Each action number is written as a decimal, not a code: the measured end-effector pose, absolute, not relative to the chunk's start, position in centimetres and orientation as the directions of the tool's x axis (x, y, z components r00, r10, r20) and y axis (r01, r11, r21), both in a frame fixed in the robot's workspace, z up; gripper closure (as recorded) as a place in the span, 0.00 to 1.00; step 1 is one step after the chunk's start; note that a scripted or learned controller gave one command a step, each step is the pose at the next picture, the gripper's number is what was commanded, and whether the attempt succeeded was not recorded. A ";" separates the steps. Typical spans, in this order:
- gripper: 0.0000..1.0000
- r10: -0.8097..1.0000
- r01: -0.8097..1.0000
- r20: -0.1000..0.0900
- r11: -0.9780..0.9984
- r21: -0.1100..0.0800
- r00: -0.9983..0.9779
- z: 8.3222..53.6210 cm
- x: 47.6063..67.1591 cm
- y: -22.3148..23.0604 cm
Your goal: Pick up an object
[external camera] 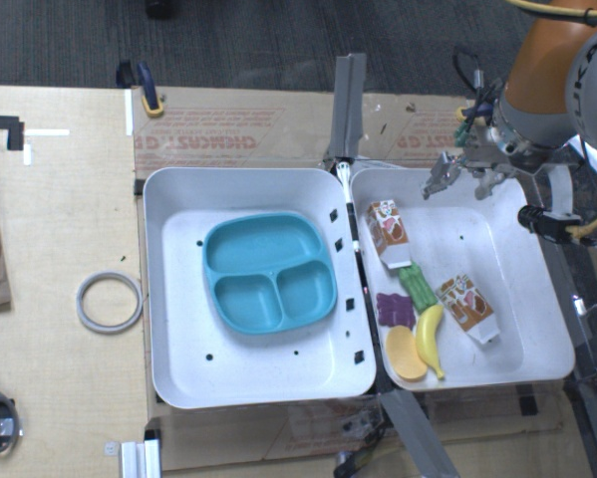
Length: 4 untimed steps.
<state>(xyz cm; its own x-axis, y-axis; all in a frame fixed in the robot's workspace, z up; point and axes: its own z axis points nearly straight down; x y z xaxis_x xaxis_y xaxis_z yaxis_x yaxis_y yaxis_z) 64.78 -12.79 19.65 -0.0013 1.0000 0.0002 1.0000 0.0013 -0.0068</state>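
The hand (464,175) hangs open and holds nothing above the right bin's (537,366) far edge. A banana (431,338) lies by that bin's near-left corner, beside a carton (467,306).

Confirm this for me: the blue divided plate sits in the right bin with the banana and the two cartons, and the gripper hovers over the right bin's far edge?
Not quite. The camera view shows the blue divided plate alone in the left bin. The banana and the two cartons lie in the right bin, and the gripper does hover over that bin's far edge.
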 end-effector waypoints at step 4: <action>1.00 0.997 0.997 0.001 -0.071 -0.012 0.071 9.3 55.7 -10.4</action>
<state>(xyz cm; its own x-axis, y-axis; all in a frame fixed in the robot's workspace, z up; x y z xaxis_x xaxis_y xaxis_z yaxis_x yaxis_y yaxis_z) 55.73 -10.45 9.30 0.0713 0.9975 0.0010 0.9974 -0.0713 -0.0123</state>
